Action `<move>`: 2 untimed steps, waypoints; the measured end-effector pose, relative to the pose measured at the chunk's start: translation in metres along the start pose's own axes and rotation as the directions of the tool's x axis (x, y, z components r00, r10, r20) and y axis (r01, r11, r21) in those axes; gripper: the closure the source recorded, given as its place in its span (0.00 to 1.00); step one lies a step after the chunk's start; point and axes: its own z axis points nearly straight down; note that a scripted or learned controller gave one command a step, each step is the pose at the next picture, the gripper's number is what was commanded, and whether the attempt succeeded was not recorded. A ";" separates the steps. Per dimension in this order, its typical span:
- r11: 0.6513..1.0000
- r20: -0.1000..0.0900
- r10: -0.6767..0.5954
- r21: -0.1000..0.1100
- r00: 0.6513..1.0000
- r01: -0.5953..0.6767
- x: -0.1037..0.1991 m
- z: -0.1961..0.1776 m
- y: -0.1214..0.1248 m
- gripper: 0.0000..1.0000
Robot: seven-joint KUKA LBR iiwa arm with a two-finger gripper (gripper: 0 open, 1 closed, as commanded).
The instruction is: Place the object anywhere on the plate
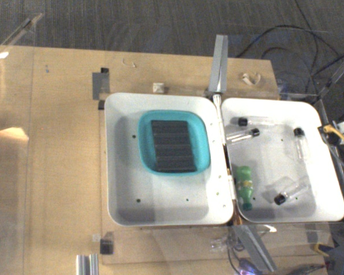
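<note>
A teal square plate lies in the left bin, toward its back. A dark ridged rectangular object rests flat on the middle of the plate. In the right bin a green bottle lies against the left wall near the front. Several clear tubes with black caps lie scattered there: one near the back left, one at the right, one at the front.
A grey metal post stands behind the seam between the two bins. Cables run over the floor at the back right. The wooden bench stretches bare to the left of the bins.
</note>
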 end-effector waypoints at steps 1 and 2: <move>1.000 0.000 0.000 0.000 1.000 0.000 0.000 0.000 0.000 0.00; 1.000 0.000 0.000 0.000 1.000 0.000 0.000 0.000 0.000 0.00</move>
